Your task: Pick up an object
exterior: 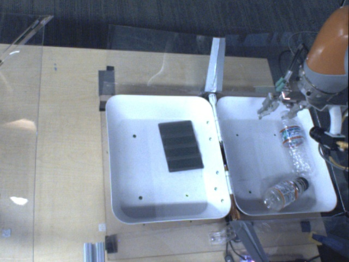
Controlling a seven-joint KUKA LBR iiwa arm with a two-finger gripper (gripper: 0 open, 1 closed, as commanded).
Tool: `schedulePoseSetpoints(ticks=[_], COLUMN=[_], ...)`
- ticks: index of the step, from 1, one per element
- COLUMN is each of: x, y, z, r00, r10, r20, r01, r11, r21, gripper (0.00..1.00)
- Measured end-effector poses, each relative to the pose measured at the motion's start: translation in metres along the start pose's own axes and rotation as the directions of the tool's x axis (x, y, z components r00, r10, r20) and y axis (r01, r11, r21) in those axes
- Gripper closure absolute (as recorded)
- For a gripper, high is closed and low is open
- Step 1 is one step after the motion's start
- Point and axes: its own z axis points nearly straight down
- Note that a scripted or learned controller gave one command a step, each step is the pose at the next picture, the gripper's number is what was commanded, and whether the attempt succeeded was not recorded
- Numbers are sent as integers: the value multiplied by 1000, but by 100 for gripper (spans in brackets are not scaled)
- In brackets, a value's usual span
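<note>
Two shallow white bins sit side by side on the pale wooden surface (pixel 65 146); the left bin (pixel 125 201) holds a dark ribbed rectangular pad (pixel 180 146), lying flat near its middle and turned slightly off the bin's edges; the right bin (pixel 240 146) holds two clear plastic bottles, both lying on their sides; the upper bottle (pixel 294 146) lies along the bin's right side, its labelled end toward the far wall; the lower bottle (pixel 285 192) lies at a slant near the front right corner, its dark cap end pointing up and right, close to the first bottle's lower end; the grey arm (pixel 327 64) with its orange band reaches in from the right; the gripper (pixel 279 107) hovers over the far right part of the right bin, just above the upper bottle's labelled end; its fingers stand spread apart with nothing between them.
</note>
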Motion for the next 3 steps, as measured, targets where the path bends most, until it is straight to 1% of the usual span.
schedulePoseSetpoints(ticks=[1,2,3], x=[-41,-70,-70], y=[4,44,44], z=[135,95,95], r00=[999,1000,1000], r10=[42,17,17], r20=[-6,1,1], r01=[-42,-17,-17], r11=[999,1000,1000], r21=[-3,-5,-5], gripper=[0,0,0])
